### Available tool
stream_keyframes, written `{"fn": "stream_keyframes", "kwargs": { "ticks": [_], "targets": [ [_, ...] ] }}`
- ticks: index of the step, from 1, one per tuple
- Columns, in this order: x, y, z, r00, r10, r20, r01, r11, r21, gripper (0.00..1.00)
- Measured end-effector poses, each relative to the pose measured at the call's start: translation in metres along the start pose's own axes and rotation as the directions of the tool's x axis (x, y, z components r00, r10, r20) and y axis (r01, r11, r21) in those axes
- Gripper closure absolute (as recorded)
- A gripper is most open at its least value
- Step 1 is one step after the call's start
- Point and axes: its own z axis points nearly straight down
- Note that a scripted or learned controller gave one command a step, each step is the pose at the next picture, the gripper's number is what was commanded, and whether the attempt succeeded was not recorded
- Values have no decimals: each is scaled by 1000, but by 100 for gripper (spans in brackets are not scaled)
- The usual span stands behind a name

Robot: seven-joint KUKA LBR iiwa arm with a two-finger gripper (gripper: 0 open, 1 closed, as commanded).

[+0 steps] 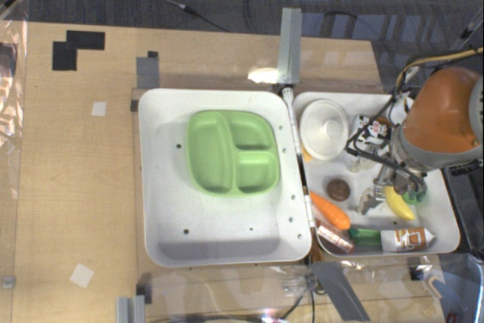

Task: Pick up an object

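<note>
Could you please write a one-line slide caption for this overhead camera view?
Gripper low in the right bin beside a banana, near a carrot and bowl; green plate in the left bin.

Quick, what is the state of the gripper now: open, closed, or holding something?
Gripper: low in the right bin, just left of the banana; it cannot be told whether it is open or closed, and nothing is visibly held.

The arm [446, 117] hides part of the banana [398, 203] and right bin [454, 234]

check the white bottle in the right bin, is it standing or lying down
Lying down. The white bottle rests on its side along the near wall of the right bin, its long axis running left-right.
</note>
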Motion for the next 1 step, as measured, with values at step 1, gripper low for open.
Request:
{"fn": "stream_keyframes", "kwargs": {
  "ticks": [1],
  "targets": [
    [-5, 1, -14, 1000, -7, 14, 7, 1000, 1, 100]
  ]
}}
